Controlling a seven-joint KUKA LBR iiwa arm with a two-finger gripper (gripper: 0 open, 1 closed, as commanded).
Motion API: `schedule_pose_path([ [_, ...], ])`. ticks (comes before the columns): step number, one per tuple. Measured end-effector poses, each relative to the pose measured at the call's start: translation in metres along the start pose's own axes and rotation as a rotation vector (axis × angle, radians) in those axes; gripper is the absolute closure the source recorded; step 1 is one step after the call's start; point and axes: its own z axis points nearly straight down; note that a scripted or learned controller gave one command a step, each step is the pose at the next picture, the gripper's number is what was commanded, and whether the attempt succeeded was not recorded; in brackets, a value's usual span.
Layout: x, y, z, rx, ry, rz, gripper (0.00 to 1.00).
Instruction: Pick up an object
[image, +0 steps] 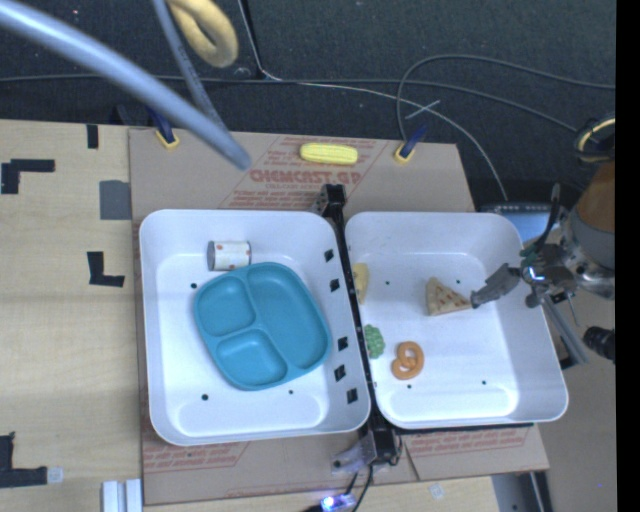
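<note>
Seen from above at a slant, two white bins sit side by side in the middle of the frame. The left bin (160, 300) holds two things: one blue divided plate (262, 325) with three compartments at its centre, and one small white cylinder (229, 254) with a brownish end lying on its side just above the plate, toward the bin's upper left.

The right bin (500, 400) holds four things. One tan wedge (444, 297), like a slice of pizza, lies right of centre. One orange pretzel (407, 360) lies lower down, left of the wedge. One green leafy piece (373, 341) and one pale yellow piece (359, 281) both rest against the bin's left wall.

The gripper (490, 291) reaches in from the right edge of the frame, its dark tip just beside the wedge's right corner. Whether its claw is released or clenched cannot be told here.

One yellow corn cob (328, 154) lies on the cardboard above the bins, at upper centre.
</note>
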Motion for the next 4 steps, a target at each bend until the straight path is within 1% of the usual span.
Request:
schedule_pose_path([
  [1, -0.002, -0.003, 0.064, 0.006, 0.002, 0.001, 0.0],
  [2, 0.002, -0.006, 0.108, 0.004, 0.001, -0.001, 0.0],
  [3, 0.002, -0.005, 0.127, -0.002, -0.002, -0.001, 0.0],
  [4, 0.002, -0.005, 0.115, -0.005, -0.004, 0.0, 1.0],
])
